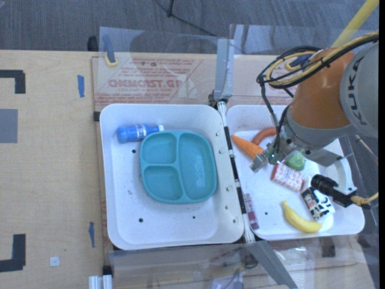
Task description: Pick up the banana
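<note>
One curved, smooth yellow banana [301, 218] lies in right bin [264, 221].

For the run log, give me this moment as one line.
task: pick banana | gripper: above carrot, right bin | banana: untouched, bin's near edge

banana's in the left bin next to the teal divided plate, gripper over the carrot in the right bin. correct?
Not quite. In the camera view the banana lies in the right bin, near its front edge. The teal divided plate sits in the left bin, and the gripper is by the carrot in the right bin.
</note>
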Controlling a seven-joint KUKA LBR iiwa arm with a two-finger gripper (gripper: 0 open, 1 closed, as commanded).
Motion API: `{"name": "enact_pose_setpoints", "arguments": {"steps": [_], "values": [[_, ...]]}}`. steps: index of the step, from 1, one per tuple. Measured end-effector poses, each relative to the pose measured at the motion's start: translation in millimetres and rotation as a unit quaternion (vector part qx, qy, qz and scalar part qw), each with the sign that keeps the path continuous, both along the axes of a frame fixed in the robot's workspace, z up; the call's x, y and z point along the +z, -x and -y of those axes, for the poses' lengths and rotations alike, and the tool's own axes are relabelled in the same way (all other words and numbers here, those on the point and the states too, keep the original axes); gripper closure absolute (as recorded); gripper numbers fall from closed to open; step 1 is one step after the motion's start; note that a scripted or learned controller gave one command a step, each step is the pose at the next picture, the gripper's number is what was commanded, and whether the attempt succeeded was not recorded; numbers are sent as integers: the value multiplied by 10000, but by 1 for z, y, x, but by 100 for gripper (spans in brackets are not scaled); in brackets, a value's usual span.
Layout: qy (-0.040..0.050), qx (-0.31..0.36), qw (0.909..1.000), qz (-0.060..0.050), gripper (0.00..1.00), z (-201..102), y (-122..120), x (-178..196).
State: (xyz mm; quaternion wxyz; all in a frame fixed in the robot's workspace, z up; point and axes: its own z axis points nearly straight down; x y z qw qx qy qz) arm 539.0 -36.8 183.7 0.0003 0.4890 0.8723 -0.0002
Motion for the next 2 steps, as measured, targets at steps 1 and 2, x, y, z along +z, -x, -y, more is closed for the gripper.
{"name": "enact_pose_setpoints", "arguments": {"steps": [1, 2], "values": [[1, 3, 10000, -3, 0, 0, 0, 0], [-2, 426, 9991, -5, 0, 90, 45, -24]]}}
